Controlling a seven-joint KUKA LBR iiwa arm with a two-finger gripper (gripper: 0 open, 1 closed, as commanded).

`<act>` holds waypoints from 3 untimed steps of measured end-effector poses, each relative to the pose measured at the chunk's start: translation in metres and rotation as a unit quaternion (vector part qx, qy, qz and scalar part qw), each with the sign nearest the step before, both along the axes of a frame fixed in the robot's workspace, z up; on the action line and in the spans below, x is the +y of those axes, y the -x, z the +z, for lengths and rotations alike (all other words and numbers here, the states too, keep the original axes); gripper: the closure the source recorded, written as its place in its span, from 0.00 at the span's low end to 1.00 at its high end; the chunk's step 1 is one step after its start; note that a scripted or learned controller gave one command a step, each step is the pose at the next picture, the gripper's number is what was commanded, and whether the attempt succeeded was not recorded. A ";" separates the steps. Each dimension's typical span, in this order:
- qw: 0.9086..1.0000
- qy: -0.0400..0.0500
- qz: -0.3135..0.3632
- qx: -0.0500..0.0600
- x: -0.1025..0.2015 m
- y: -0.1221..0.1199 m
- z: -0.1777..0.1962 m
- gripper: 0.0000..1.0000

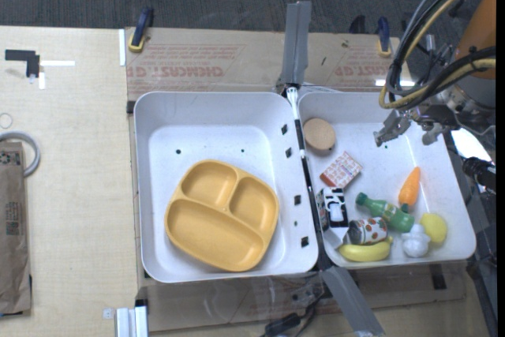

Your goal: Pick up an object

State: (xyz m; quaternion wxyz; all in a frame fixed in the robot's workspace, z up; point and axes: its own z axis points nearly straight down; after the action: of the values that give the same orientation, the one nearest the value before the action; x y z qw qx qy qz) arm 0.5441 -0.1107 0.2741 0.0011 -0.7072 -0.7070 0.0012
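The pickup has not begun in earnest. The claw (409,130) hangs over the upper right part of the right bin (359,108), with two dark fingers spread apart and nothing between them; it looks open, though against the cables and wrist hardware the fingertips are hard to read. No object is lifted, so the whole of the grasp and lift is left to do.

The candidates lie in the right bin. The orange carrot (409,186) sits at about 6 o'clock from the claw and is the nearest. A round tan disc (319,134) lies at 9 o'clock from the claw, near the bin's left wall, and a small red-and-white box (341,169) sits below it. Toward the bin's near edge the things crowd together: a green bottle (386,210), a yellow lemon (434,227), a banana (364,252), a white ball (415,245) and a small dark-and-white can (368,230), several touching. That cluster would likely be awkward to grasp cleanly, while the carrot and disc stand apart.

The left bin (158,122) bears a yellow divided plate (222,214), well apart from the claw and not in the way.
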 end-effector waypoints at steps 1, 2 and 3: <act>0.999 0.000 0.039 0.000 -0.062 0.029 -0.065 0.00; 0.997 0.000 -0.073 -0.001 -0.094 0.006 -0.138 0.00; 0.999 -0.003 -0.039 0.000 -0.094 -0.015 -0.184 0.00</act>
State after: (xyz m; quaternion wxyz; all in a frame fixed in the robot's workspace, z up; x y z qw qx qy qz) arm 0.5587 -0.2047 0.0906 0.0031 -0.7345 -0.6786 -0.0007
